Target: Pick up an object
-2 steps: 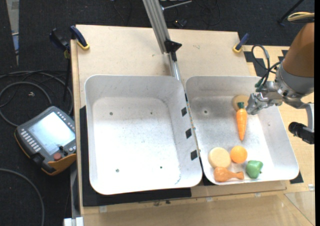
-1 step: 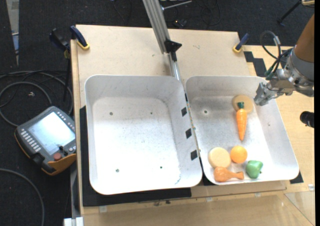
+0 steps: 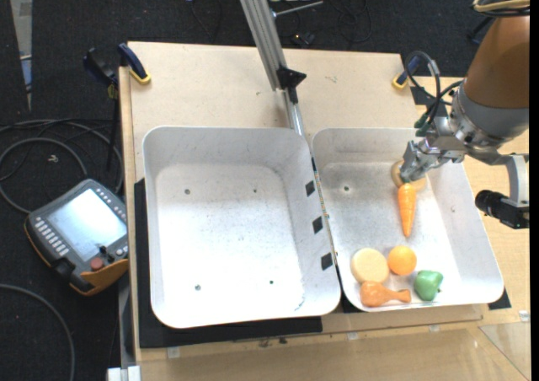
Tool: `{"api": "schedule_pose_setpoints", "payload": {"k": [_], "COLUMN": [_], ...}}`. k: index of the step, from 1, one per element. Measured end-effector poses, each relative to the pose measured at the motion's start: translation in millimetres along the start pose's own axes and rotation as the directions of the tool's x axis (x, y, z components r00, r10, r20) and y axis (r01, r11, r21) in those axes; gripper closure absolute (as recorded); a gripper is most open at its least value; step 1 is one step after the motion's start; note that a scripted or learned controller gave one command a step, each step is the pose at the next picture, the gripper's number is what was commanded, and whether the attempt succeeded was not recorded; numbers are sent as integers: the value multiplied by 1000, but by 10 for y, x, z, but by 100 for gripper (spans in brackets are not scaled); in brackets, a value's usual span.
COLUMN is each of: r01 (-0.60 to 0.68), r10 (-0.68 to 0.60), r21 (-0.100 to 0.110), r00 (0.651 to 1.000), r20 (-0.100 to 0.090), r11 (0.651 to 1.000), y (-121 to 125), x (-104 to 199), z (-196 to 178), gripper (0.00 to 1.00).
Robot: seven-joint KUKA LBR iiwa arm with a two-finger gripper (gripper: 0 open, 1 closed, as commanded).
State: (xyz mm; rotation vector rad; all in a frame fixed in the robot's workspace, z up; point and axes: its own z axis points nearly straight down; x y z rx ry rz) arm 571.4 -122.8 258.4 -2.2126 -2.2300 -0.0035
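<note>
Orange carrot [image 3: 407, 209] under my fingers [image 3: 413, 170] in the right bin [image 3: 472, 211].
I reach down into the right bin, my tip just above the carrot's thick upper end; I cannot tell whether I am clenched or released. Near the bin's front wall lie a pale round piece [image 3: 369, 265], an orange ball [image 3: 402, 260], a green pepper [image 3: 428, 284] and an orange drumstick-shaped toy [image 3: 381, 293]. The left bin [image 3: 168, 152] sits beside it on the desk [image 3: 210, 84].
</note>
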Motion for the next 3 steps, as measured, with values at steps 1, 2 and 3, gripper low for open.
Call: {"api": "schedule_pose_setpoints", "payload": {"k": [1, 2, 3], "r01": [0, 0, 1], "r10": [0, 0, -1], "r21": [3, 0, 4], "r00": [1000, 1000, 1000], "r20": [0, 0, 0], "r11": [1000, 1000, 1000], "y": [-43, -22, 17], "x": [531, 1073, 1632], "z": [151, 75, 228], "gripper": [100, 100, 100]}}
